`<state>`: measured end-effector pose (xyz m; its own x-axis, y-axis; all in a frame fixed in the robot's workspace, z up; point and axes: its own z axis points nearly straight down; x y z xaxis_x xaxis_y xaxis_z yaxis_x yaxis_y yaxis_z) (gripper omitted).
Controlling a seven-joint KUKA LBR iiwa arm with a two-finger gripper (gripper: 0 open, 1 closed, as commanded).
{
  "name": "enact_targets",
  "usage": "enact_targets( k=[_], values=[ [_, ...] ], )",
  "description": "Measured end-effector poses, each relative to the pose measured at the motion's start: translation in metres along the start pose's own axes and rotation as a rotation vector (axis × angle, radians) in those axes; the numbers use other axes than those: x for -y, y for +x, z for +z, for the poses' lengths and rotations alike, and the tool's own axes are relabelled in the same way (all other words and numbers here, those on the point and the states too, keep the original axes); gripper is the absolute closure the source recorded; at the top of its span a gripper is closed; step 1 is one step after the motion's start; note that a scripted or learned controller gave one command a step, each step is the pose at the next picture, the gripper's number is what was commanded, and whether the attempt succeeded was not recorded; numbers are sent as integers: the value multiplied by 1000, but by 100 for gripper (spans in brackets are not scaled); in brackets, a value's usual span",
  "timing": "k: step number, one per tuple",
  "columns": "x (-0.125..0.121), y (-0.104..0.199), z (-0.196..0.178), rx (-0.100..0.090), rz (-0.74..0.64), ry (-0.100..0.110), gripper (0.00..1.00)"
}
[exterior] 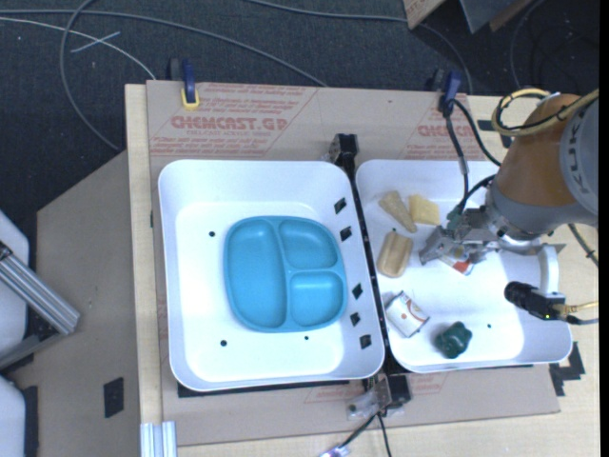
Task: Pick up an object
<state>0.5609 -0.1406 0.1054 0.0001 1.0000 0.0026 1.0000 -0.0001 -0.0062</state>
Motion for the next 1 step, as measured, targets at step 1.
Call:
enact_targets(
  k=[1],
  values=[
    [-1,0,-14,1,1,-6,100]
  ],
)
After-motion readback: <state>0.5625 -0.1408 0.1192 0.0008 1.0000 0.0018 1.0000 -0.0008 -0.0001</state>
